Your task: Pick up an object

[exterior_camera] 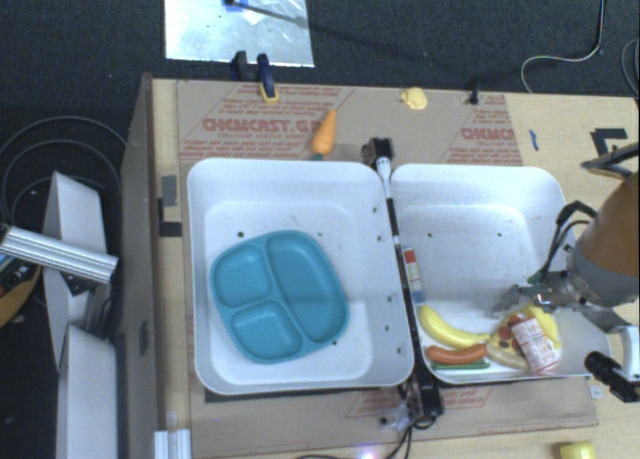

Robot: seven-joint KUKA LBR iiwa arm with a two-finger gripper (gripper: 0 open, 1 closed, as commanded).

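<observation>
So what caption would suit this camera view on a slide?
Arm's gripper poised over toy food in the right bin; a blue tray lies in the left bin.

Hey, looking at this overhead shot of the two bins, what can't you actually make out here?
- Gripper, camera view: small and dark against the right bin; whether it holds anything cannot be told.
- Arm: cut off by the right edge.
- Pile by the banana: the red-labelled packet overlaps other items; its print is too small to read.
- Hot dog: partly hidden under the pile.
- Yellow object: cut off by the bottom edge.
</observation>
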